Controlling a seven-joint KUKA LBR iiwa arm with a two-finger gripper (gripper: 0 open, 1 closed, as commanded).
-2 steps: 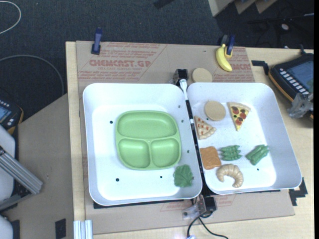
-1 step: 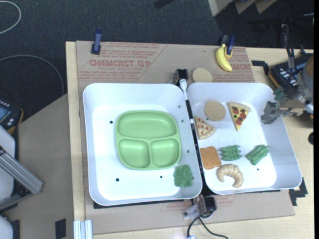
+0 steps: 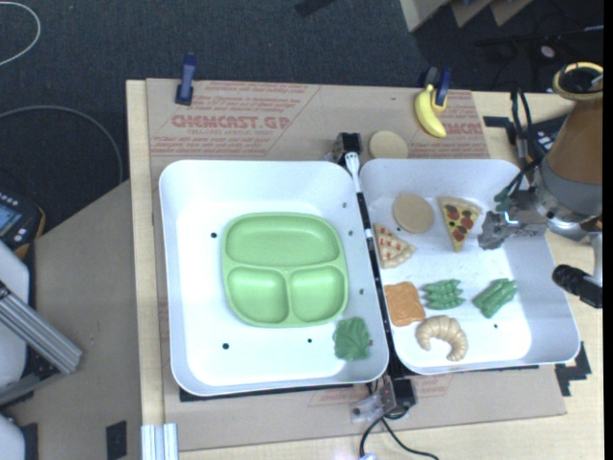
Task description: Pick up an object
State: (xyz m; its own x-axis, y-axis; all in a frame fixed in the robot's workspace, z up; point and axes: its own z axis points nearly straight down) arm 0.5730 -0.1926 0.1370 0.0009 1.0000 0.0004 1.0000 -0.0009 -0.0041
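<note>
My gripper hung low over the right bin, just right of the pizza slice; how far my fingers stood apart I could not tell, and nothing showed between them. Below lay the green beans, pea pods, a croissant, a cracker and a round cookie. The left bin held a green divided plate and broccoli.

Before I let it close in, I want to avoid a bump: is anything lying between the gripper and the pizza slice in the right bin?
Nothing visible does. The gripper sits just right of the pizza slice, with bare bin floor between them. The round cookie lies on the slice's far side, left of it, and the green beans lie nearer the camera, out of that path.
</note>
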